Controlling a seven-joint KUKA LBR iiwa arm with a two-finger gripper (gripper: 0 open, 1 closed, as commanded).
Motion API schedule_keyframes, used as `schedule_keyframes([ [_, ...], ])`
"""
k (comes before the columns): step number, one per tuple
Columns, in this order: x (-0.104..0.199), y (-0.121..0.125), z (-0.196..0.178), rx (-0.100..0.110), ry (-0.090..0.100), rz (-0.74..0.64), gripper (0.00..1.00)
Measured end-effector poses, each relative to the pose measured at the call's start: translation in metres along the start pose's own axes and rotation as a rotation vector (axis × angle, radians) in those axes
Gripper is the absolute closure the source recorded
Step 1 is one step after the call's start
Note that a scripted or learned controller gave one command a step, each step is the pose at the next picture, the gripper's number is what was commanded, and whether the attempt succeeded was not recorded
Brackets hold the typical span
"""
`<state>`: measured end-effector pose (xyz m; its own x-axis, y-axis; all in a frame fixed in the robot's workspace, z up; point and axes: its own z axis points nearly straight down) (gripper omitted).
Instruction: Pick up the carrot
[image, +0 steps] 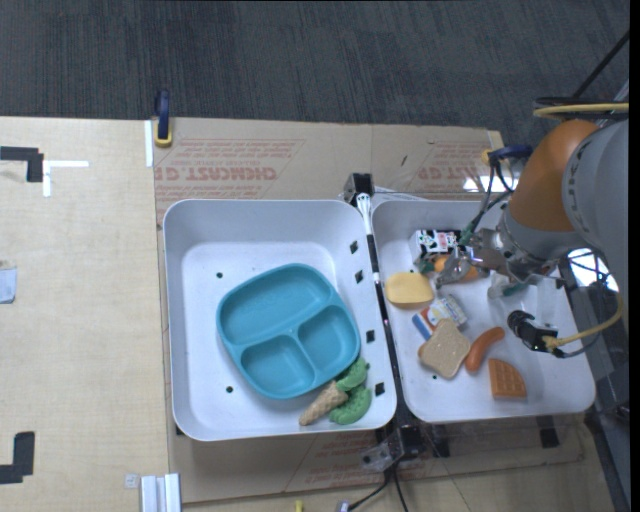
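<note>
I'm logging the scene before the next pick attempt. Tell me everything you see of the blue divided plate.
The blue divided plastic plate is a rounded, glossy turquoise tray with three compartments: one large one at the far side and two smaller ones nearer. It lies flat, turned at an angle, in the left white bin. Its compartments hold nothing. At its near right corner a green toy vegetable and a beige piece lie against it.

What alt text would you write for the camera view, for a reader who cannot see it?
A grey robot arm with an orange band reaches from the right, its gripper low over the right white bin, which holds toy food including a small orange carrot. The left white bin holds a blue divided plastic plate and a green toy vegetable.
</note>
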<state>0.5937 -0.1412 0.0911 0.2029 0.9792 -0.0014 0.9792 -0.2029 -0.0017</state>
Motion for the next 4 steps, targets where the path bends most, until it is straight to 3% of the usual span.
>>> schedule_keyframes([
  [1, 0.007, 0.045, 0.007, 0.112, -0.007, 0.062, 0.00],
  [2, 0.007, 0.048, -0.003, 0.096, -0.011, 0.066, 1.00],
  [3, 0.008, 0.048, -0.003, 0.097, -0.011, 0.064, 0.00],
  [4, 0.007, 0.048, -0.012, 0.098, -0.015, 0.059, 1.00],
])
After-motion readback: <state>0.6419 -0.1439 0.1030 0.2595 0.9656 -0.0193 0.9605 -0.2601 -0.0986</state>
